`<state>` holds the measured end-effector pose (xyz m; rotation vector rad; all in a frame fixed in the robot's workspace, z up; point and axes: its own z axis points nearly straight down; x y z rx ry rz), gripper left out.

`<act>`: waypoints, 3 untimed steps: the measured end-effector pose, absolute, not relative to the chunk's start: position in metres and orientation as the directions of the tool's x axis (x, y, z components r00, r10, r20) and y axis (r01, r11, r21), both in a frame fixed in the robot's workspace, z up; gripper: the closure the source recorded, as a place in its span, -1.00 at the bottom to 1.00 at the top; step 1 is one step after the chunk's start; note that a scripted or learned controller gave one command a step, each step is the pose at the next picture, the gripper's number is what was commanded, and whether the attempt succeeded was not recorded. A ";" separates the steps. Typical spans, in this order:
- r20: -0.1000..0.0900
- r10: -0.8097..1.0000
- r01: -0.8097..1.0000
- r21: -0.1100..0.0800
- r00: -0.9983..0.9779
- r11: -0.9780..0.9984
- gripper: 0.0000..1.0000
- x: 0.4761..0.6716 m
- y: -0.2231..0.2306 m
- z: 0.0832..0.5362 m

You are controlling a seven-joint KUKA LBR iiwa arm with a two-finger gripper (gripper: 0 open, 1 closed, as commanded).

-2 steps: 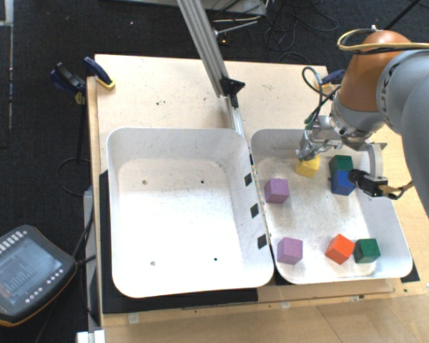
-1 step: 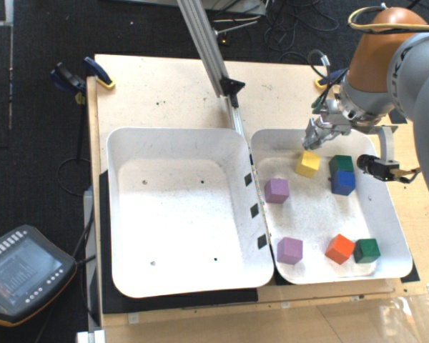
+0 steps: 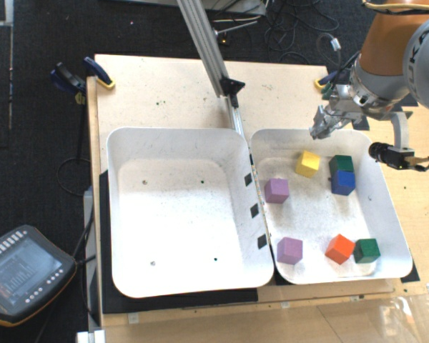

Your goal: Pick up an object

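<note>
Foreground: teach pendant [image 3: 21,274] at the lower left of the frame, off the bench.
Near row, right bin: purple cube [image 3: 289,250], orange cube [image 3: 339,249] and small green cube [image 3: 367,250] along the lower edge of the right bin [image 3: 390,213]; orange and green sit just beside each other.
Left bin: left bin [image 3: 129,156] takes the middle-left of the frame, white and speckled.
Middle, right bin: second purple cube [image 3: 276,190] near the divider; blue cube [image 3: 343,182] touching a dark green cube [image 3: 341,165] just above it.
Likely target: yellow cube [image 3: 308,163], upper middle of the right bin, standing alone, bright, slightly turned; nearest block to the claw.
Claw: gripper [image 3: 323,128] hangs over the bin's upper rim, just above and to the right of the yellow cube; whether it is wide or narrow I cannot tell from this slant, and nothing shows in it.
Arm: grey with an orange band, entering from the upper right of the frame.
Risk: as I judge it, a descent from here would land beyond the yellow cube, by the rim; the cube's turn could let it twist out; drifting right would catch the blue and dark green pair.
</note>
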<state>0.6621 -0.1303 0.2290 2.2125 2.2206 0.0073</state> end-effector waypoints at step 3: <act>0.001 1.000 1.000 -0.002 -0.007 0.007 1.00 0.635 -0.038 0.227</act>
